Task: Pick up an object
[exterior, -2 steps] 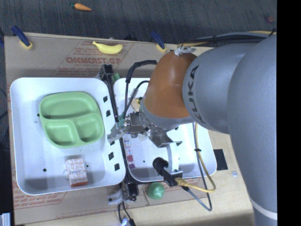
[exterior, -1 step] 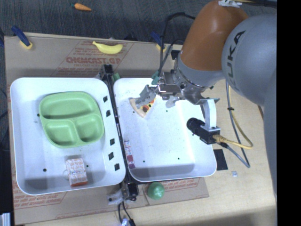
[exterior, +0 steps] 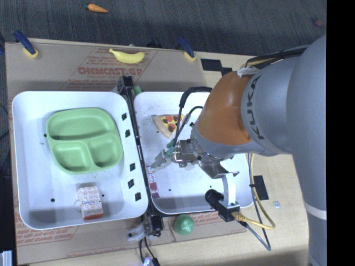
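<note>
A green ball (exterior: 183,224) is sitting on the bench nearest the camera. My gripper (exterior: 166,155) is hanging over the right bin (exterior: 166,201); I cannot tell its state. A pizza slice (exterior: 168,123) is lying just beyond it.

floor: dark grey carpet (exterior: 166,10) | bench: cardboard-covered top (exterior: 83,65) | clamps: blue (exterior: 26,43)

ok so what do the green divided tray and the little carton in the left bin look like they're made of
The pale green three-compartment tray looks like moulded plastic: one uniform colour, rounded edges, soft matte sheen. The small red-and-white carton looks like printed cardboard, going by its flat panels and folded top, though it may be a plastic toy. The shallow white left bin holding both seems smooth, slightly glossy plastic.
</note>
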`<action>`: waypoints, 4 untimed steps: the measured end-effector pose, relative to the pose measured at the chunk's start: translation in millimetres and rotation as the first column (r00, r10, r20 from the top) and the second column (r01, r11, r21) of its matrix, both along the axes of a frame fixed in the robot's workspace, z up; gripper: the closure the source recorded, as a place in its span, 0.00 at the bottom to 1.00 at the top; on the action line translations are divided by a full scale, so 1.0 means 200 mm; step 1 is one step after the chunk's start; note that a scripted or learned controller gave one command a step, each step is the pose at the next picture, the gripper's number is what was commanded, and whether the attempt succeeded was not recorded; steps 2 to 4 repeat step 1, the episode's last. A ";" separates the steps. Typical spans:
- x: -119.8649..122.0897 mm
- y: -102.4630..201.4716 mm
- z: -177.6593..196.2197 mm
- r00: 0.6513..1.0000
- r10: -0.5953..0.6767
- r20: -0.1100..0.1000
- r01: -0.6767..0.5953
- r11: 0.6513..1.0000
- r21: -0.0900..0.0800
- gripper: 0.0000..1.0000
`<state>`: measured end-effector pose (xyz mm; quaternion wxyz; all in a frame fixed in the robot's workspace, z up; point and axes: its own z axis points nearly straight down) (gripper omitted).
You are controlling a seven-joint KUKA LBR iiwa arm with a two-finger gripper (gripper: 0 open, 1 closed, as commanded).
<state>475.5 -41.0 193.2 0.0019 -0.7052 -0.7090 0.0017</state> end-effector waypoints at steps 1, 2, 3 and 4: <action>0.27 0.29 -0.01 1.000 0.004 0.002 -0.004 1.000 0.000 0.00; 0.27 0.29 -0.01 1.000 0.004 0.002 -0.004 1.000 0.000 0.00; 0.27 0.29 -0.01 1.000 0.004 0.002 -0.004 1.000 0.000 0.00; 0.27 0.29 -0.01 1.000 0.004 0.002 -0.004 1.000 0.000 0.00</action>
